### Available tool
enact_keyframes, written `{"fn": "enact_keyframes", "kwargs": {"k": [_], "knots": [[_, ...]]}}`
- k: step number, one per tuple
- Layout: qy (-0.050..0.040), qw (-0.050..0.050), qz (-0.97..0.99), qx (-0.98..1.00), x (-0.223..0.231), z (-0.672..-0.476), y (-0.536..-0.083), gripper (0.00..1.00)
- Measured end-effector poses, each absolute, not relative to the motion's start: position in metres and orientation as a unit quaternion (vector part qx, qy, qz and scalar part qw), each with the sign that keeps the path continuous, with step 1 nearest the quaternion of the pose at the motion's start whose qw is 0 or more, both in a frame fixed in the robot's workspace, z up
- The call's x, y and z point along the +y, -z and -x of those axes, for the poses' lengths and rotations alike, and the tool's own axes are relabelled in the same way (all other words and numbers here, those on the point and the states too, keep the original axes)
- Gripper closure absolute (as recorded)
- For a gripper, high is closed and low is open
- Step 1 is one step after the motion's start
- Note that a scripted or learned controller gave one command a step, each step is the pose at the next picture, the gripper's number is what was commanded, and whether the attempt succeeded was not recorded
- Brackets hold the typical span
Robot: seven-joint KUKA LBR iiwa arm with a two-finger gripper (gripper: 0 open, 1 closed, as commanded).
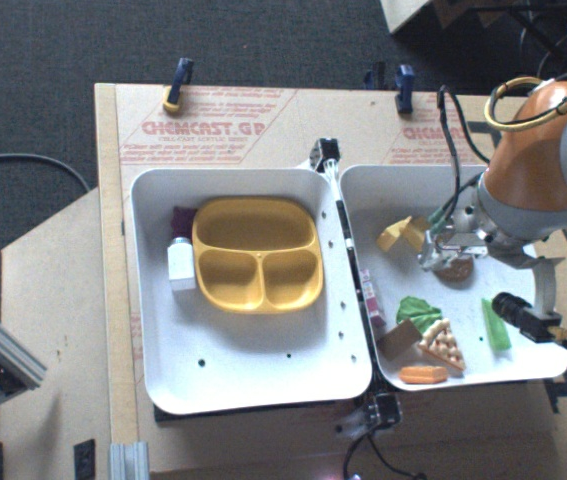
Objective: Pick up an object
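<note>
**Clerk:** Position of the pincer?

**Inspector:** The pincer [448, 255] stands low in the right bin [388, 193], directly at the upper edge of a brown round piece [457, 272]. I cannot tell whether it is apart or together, because the metal blurs into what lies beneath it.

**Clerk:** Is anything held?

**Inspector:** Nothing can be seen clamped. The brown round piece appears to rest on the bin floor. My judgement is that the pincer is at a likely candidate, but grasp and lift are both outstanding, so the pick is not yet done.

**Clerk:** Other candidates nearby?

**Inspector:** A yellow wedge [400, 234] lies just beside the pincer toward the divider, apart from it. Toward the near rim there is a green leafy piece [418, 311], a brown block [397, 339] touching a knobbly tan piece [442, 345], and an orange stick [423, 374] at the rim itself. A green strip [496, 325] lies further right. All of them rest in the bin.

**Clerk:** And the left bin?

**Inspector:** The left bin [243, 358] is well apart from the pincer. It holds a yellow divided tray [258, 253], a small white bottle [181, 264] touching the tray's left side, and a dark purple item [183, 216] above the bottle. Both bins sit on the desk [263, 128].
</note>
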State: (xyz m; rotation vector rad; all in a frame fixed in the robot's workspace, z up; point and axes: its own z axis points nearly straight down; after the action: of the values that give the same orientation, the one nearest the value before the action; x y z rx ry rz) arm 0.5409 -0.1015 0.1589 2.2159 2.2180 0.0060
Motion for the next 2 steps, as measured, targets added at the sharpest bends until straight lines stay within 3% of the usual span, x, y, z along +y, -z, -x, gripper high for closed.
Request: {"fn": "enact_keyframes", "kwargs": {"k": [1,2], "knots": [[-0.0021,0.003,-0.707,0.708,-0.0956,-0.5415,-0.2213,1.00],[-0.0008,0.002,-0.707,0.707,-0.0955,-0.5421,-0.2251,1.00]]}}
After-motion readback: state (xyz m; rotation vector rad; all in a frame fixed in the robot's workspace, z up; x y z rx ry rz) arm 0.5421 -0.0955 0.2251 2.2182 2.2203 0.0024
